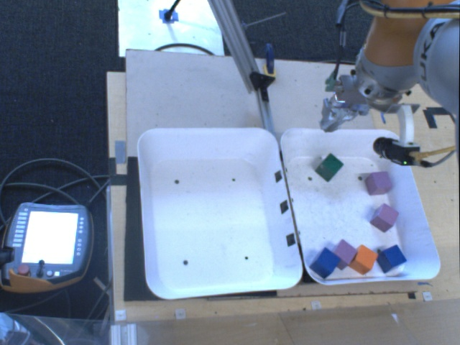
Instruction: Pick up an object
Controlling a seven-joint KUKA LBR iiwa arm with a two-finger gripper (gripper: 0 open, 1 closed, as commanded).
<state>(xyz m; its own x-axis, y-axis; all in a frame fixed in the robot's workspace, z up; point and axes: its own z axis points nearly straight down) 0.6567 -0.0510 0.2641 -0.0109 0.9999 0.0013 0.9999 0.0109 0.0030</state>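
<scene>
A green cube [329, 167] lay tilted in the right bin [424, 221], near its far rim, its top face darker than its lit edges. The gripper [335, 119] hung above that rim, just beyond the cube and apart from it; whether it was open or closed could not be told. Two purple cubes [378, 183] [384, 217] sat toward the bin's right side. Along the near wall, blue [325, 262], purple [346, 252], orange [364, 259] and blue [392, 258] cubes crowded together, partly overlapping. The left bin [154, 192] adjoined it.

Arm [402, 42] in from right, wrist bent down, gripper [335, 117] low
</scene>
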